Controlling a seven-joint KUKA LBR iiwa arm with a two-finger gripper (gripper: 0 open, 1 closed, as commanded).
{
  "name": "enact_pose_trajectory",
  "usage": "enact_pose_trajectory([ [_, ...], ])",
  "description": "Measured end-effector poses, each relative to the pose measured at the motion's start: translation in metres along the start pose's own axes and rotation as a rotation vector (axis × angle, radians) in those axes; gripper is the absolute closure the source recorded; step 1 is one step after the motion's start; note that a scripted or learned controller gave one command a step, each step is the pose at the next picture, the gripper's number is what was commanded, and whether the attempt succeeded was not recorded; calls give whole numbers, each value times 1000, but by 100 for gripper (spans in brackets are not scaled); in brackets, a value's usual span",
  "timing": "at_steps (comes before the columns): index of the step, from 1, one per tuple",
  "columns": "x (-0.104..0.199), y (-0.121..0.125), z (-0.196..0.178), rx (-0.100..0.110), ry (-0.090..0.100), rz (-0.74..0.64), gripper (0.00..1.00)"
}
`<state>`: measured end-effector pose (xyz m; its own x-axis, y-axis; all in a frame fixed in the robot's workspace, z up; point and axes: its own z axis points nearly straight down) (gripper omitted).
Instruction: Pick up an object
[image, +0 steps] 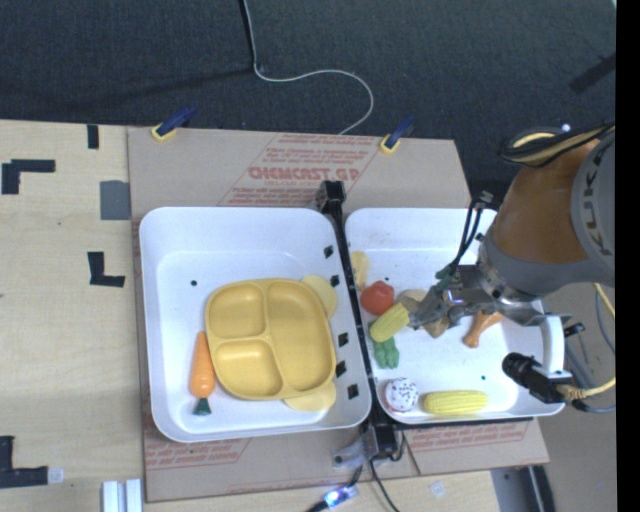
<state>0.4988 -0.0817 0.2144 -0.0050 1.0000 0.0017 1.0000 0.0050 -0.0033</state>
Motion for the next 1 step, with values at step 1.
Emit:
enact_pose_trajectory([
  [1, 63, -7, -8, 0, 1, -3, 100],
])
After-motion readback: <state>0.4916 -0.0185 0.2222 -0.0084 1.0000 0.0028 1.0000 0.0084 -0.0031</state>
